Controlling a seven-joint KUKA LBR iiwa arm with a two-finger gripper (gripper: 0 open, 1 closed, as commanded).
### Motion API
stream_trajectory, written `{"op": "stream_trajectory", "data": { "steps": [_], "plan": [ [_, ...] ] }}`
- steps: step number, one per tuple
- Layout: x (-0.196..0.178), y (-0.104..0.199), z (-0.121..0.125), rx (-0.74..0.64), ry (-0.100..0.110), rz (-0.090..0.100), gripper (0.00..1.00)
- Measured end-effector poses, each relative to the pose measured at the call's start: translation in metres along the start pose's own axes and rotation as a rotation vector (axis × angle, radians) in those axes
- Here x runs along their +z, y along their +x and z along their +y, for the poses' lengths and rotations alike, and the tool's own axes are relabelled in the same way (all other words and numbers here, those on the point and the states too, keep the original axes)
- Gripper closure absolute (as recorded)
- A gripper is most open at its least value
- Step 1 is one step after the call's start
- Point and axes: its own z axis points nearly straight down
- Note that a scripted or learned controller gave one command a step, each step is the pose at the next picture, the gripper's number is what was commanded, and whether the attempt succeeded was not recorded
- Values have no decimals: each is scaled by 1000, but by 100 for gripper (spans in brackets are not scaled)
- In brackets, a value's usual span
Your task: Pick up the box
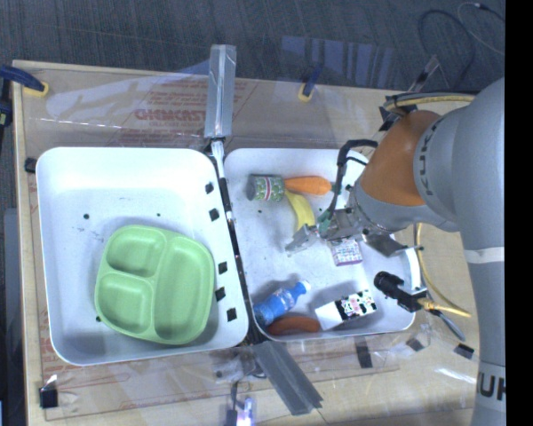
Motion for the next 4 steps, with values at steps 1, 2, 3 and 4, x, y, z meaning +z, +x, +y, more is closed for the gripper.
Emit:
{"op": "stream_trajectory", "data": {
  "steps": [1, 2, 3, 4],
  "plan": [
    [-95, -1, 3, 30, -4, -1, 0],
    [6, 0, 4, 27, -1, 0, 0],
    [-36, 1, -14, 67, -3, -2, 0],
    [10, -2, 11, 94, -3, -2, 0]
  ]
}}
